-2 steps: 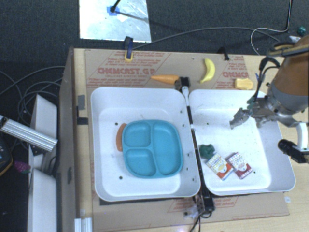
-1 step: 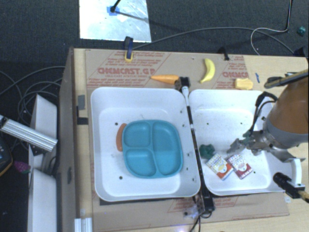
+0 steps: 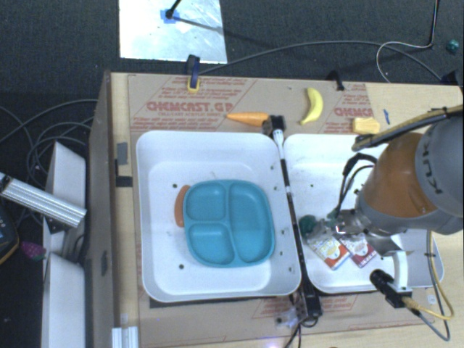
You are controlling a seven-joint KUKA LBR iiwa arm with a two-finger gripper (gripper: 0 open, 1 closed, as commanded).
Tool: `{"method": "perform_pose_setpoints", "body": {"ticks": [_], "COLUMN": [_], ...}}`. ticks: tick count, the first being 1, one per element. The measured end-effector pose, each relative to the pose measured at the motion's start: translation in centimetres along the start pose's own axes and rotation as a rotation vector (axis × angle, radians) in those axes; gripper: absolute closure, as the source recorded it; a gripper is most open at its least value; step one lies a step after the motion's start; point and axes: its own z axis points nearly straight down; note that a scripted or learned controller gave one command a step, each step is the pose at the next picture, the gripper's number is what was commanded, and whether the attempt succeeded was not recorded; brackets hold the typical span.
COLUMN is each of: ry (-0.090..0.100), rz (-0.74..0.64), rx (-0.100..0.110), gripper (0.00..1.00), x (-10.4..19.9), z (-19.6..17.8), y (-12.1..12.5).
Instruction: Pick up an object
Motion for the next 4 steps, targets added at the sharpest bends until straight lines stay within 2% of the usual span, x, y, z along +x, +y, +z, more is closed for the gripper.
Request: {"method": "perform_pose_setpoints", "body": {"ticks": [1,2,3,4], "ry": [-0.001,0.002,0.005,0.003], "rz": [-0.003,-0.001,-0.005,-0.004], "rx": [-0.012,0.009,0.013,0.007], "gripper": [1.0,1.0,1.0,1.0], "x": [0.1,-7.2,-0.5,-0.1], "z": [-1.2,-6.0,0.9,-8.5], "y": [0.4,4.3,17.8,15.5]}}
